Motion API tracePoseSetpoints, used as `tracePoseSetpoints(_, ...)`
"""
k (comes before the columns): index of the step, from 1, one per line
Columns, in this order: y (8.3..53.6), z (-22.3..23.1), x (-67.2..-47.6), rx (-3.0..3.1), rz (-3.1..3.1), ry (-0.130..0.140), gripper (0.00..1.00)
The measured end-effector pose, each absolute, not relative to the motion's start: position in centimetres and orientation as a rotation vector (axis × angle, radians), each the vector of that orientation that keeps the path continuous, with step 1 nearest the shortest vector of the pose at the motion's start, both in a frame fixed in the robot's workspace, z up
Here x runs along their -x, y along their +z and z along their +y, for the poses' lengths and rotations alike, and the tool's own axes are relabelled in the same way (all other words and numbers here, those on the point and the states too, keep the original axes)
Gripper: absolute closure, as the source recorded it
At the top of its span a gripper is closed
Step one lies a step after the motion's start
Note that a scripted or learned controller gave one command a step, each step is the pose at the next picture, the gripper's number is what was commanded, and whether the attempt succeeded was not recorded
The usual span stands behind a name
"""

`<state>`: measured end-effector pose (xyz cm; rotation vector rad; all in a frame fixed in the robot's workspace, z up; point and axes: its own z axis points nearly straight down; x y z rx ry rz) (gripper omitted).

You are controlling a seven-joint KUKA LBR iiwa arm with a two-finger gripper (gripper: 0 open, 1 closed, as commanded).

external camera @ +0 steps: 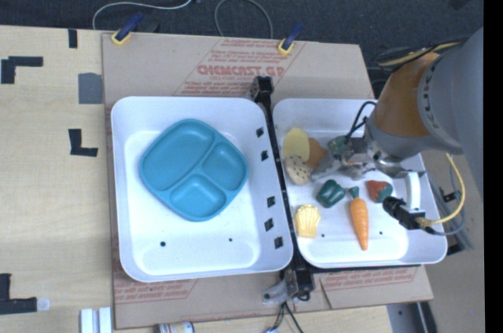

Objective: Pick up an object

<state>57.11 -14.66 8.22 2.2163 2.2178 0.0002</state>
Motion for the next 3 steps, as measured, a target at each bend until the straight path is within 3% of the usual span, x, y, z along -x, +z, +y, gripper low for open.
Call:
tracePoseSetpoints(1,8.8,-13.6,-52.5,-2.214,2.215,0.006,0.0)
tracePoseSetpoints(2,9.7,-13.6,-52.6,-2.215,2.216,0.004,1.0)
tracePoseSetpoints(3,19.0,-5.7,-57.1,-2.205,2.23,0.014,1.0)
